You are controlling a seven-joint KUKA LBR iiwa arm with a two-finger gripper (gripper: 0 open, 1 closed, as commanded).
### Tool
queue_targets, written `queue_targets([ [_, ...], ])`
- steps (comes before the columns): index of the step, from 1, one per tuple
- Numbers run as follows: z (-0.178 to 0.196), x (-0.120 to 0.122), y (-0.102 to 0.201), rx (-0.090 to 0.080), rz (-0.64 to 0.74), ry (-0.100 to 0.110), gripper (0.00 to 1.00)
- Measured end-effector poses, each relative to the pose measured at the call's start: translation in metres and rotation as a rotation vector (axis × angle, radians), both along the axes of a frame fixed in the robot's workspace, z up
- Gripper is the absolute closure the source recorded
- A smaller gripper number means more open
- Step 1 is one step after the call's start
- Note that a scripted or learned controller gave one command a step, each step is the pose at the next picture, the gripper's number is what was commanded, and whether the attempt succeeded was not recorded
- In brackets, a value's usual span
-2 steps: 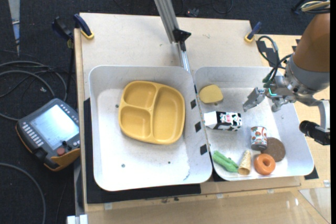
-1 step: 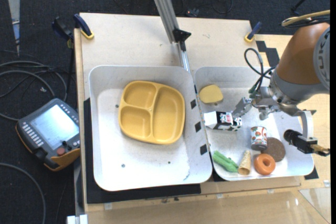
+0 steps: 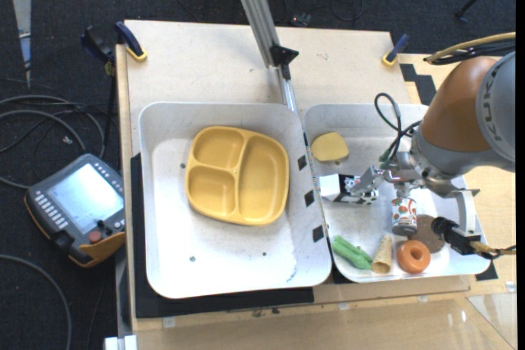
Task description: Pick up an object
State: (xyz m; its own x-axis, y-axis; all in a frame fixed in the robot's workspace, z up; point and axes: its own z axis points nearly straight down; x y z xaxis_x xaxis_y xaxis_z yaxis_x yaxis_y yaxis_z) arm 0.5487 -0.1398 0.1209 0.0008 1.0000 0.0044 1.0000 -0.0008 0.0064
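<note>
My gripper [image 3: 359, 189] hangs low over the middle of the right bin [image 3: 361, 117], pointing toward the wall between the bins. Just beyond its tip lies a small white piece [image 3: 330, 186]; whether the two touch is unclear. A flat yellow piece [image 3: 330, 147] lies a little further back in the bin. A small red and white can [image 3: 404, 215] stands right beside the wrist. Along the bin's front edge lie a green toy vegetable [image 3: 351, 252], a tan cone [image 3: 383, 254], an orange doughnut [image 3: 413, 256] and a brown doughnut [image 3: 431, 234].
The left bin [image 3: 164, 258] bears a yellow divided plate [image 3: 238, 175]. A slanted metal pole [image 3: 254, 0] comes down to the bins' shared back corner. The arm's orange band [image 3: 463, 102] and black cables [image 3: 390, 115] overhang the right bin's back right part.
</note>
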Motion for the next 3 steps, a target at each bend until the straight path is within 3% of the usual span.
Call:
queue_targets([
  [1,-0.002,0.005,-0.001,-0.007,0.002,-0.014,0.00],
  [2,0.009,0.008,-0.002,-0.008,0.000,-0.022,1.00],
  [3,0.055,0.010,0.007,-0.006,0.005,0.001,1.00],
])
